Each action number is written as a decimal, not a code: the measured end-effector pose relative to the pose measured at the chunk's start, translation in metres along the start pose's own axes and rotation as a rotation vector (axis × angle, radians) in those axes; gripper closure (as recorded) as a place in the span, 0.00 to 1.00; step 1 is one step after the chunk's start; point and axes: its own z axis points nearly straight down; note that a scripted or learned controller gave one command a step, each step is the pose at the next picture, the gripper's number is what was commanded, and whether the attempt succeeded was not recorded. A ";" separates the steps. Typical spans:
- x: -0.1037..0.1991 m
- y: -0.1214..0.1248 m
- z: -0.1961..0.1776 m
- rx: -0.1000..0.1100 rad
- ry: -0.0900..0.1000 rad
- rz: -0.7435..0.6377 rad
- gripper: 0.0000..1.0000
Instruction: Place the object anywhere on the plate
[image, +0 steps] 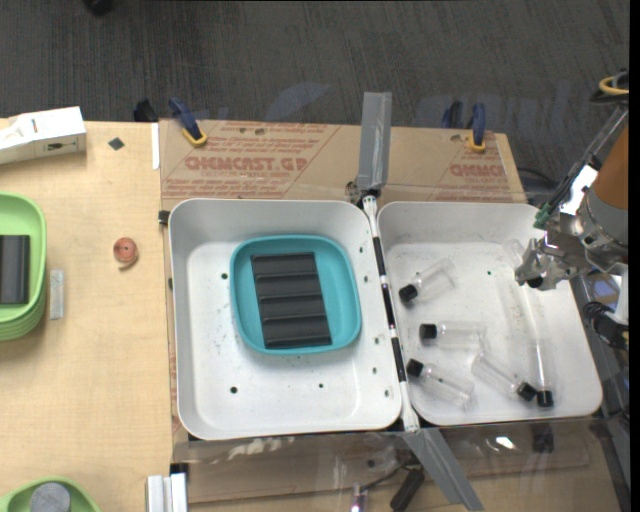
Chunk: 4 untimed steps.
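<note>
The wooden bench (90, 400) filled the left of the view, with a sheet of brown cardboard (300, 160) clipped down behind the two white bins. The left bin (200, 390) held a teal plate (345, 300) near its middle, and a dark ribbed block (290, 298) lay on that plate, covering most of its flat centre. The right bin (480, 225) sat just beside the left one, their rims touching along the middle seam.

The arm (612, 195) came in at the right edge, its gripper (538, 268) hanging over the right bin's upper right part, close to the wall. Whether its fingers were apart or together could not be told from this view, and nothing could be seen between them.

The objects were several clear tubes with black caps, all lying on the floor of the right bin, none on the plate: one (425, 282) at upper left, one (450, 333) near the middle, one (438, 378) toward the lower left, and two (535, 375) crossing near the lower right corner.

A green dish (25, 215) stood at the bench's left edge, and a small pink disc (124, 250) lay between it and the left bin.
</note>
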 end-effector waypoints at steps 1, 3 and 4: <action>0.000 0.000 0.000 0.000 0.000 0.000 0.00; -0.018 -0.003 -0.032 -0.003 0.001 0.007 0.00; -0.028 -0.007 -0.037 -0.002 0.000 0.030 0.00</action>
